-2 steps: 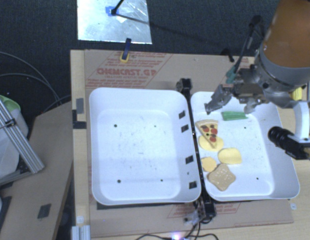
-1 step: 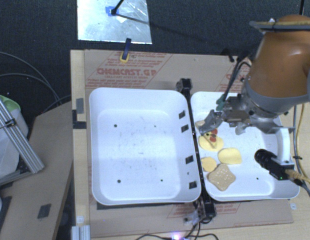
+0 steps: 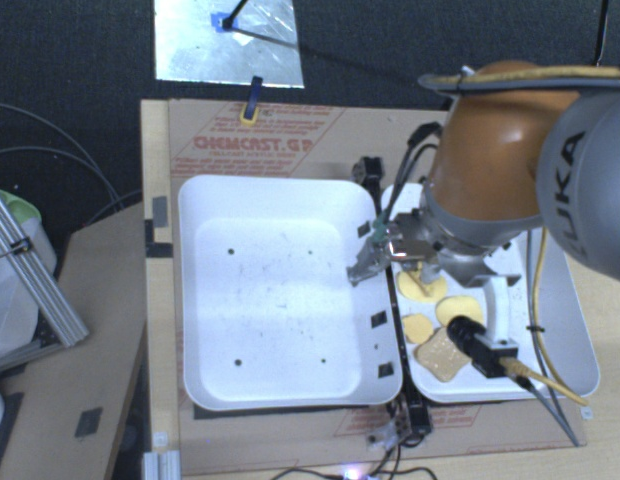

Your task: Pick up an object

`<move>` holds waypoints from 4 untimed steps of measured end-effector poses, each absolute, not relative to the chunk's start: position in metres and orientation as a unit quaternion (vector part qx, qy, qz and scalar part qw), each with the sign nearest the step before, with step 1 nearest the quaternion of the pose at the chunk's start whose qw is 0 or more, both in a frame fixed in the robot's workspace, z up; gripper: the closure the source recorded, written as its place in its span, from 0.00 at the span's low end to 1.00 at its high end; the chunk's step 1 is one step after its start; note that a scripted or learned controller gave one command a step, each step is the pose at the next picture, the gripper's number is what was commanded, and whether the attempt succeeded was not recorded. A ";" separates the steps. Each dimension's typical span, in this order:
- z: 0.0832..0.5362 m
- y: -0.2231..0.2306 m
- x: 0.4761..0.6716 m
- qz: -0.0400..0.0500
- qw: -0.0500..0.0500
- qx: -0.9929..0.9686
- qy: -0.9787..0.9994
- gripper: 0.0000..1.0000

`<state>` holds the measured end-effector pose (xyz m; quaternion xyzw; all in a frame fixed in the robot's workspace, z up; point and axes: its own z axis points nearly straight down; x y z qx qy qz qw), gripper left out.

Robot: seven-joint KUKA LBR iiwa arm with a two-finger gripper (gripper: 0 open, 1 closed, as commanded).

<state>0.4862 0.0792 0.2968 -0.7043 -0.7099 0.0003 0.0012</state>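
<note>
We see the end effector (image 3: 373,258) hanging by the seam between the two bins, over the right rim of the left bin (image 3: 193,230), and we cannot tell from this angle whether it is open or closed; nothing is visibly held in it. The pickable things all lie in the right bin (image 3: 587,366), toward the view's right and toward the near edge from the end effector. The upper yellow disc (image 3: 420,289) is closest, just beside the seam. The lower yellow disc (image 3: 418,327) sits below it, the right-hand yellow disc (image 3: 456,310) lies beside those two, and a tan slab (image 3: 439,362) lies farthest toward the near wall. The discs are round, so we judge no approach angle to be favoured. The slab looks roughly square and lies slanted to the bin walls, so its edges would need matching. We think the coming move turns on a short shift across the seam into the right bin, then a descent. Room is tight there: the upper disc lies close to the inner wall, and the discs sit near one another, perhaps touching. The arm's bulk hides much of the right bin, so we cannot say what else lies under it. The left bin shows open white floor with a few dark specks, and the bench (image 3: 100,268) around it carries a printed cardboard sheet (image 3: 260,144).
</note>
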 end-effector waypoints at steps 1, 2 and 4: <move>0.411 0.015 0.493 -0.006 -0.006 -0.709 -0.706 1.00; 0.359 0.062 0.487 0.000 0.001 -0.704 -0.710 1.00; 0.361 0.056 0.487 0.000 0.000 -0.708 -0.706 1.00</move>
